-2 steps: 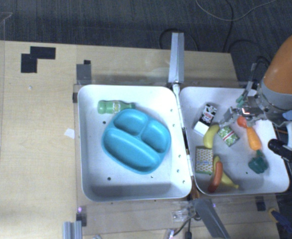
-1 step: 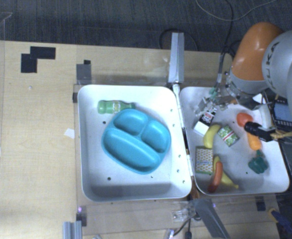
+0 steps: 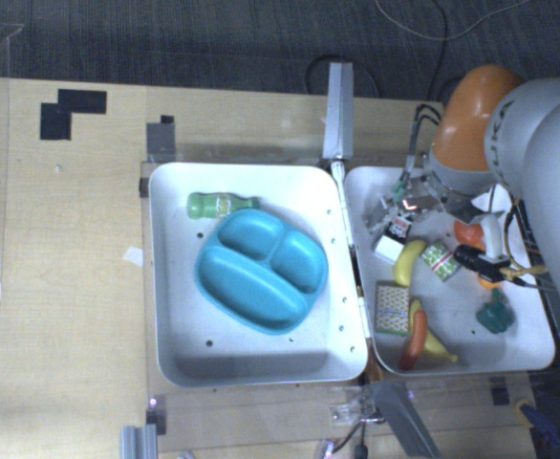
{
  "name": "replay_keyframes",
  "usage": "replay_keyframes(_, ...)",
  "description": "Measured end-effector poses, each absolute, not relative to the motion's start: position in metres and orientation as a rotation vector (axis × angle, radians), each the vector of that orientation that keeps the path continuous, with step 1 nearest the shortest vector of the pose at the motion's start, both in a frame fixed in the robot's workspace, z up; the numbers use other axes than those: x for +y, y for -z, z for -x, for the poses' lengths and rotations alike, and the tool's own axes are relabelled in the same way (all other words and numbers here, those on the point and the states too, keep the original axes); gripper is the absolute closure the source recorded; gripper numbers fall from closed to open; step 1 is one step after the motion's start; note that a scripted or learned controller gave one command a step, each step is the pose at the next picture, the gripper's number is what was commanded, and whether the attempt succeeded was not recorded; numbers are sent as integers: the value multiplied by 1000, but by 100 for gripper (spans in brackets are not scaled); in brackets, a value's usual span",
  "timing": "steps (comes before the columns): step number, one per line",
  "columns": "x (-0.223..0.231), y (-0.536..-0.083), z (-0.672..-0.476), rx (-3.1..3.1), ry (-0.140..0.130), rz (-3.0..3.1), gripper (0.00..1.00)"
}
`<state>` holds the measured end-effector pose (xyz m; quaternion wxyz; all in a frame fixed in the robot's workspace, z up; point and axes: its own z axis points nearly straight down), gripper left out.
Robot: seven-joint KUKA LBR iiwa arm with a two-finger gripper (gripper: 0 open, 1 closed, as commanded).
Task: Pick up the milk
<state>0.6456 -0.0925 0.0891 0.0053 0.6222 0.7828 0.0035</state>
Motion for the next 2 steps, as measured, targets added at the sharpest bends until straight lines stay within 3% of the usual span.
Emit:
replay_keyframes(1,-91,-104,-649,2448,-22,-1937,100)
replay_keyframes(2,-49,-188,-670,2551,-8,-1820,100)
